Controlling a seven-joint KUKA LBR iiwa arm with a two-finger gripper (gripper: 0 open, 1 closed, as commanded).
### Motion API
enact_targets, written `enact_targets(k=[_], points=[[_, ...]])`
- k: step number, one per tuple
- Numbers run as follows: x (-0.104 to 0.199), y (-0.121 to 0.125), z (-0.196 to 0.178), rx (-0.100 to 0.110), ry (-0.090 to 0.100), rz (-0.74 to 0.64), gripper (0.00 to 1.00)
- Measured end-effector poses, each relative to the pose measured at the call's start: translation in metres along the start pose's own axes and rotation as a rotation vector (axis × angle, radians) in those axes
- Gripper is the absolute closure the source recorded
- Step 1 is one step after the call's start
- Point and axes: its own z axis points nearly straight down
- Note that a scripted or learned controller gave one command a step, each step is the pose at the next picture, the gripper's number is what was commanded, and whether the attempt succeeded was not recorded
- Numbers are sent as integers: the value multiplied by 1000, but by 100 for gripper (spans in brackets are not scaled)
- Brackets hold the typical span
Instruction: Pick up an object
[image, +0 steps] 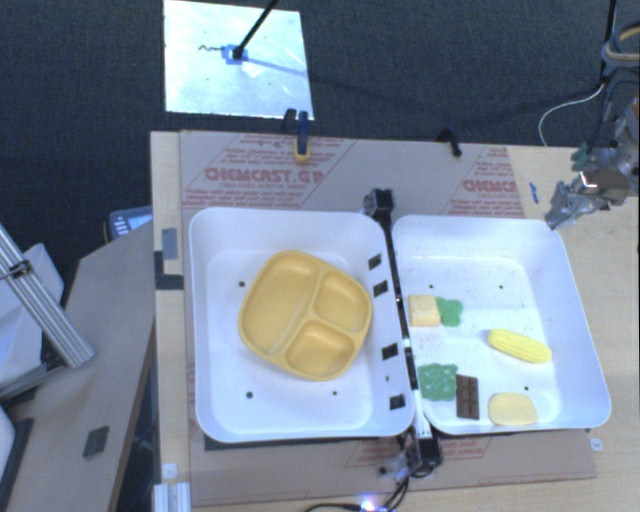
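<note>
Gripper (566, 205) hovered off the right white bin (560, 270) at 1 o'clock, nothing held; open or shut couldn't be told. Yellow plastic corn cob (519, 346) lay isolated at bin's 4 o'clock: best target, approach vertically, straddle its width.

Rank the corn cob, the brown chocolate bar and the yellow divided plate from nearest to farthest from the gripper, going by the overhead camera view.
From the gripper, beyond the right bin's far right corner:
1. Corn cob, right side of the right bin.
2. Chocolate bar, near front edge of the right bin.
3. Divided plate, middle of the left bin.
</note>
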Motion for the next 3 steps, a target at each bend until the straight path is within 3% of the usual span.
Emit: enact_targets(k=[1, 2, 3], points=[[61, 15, -123, -31, -7, -10, 100], [9, 50, -107, -19, -8, 1, 100], [65, 48, -215, -30, -6, -9, 100]])
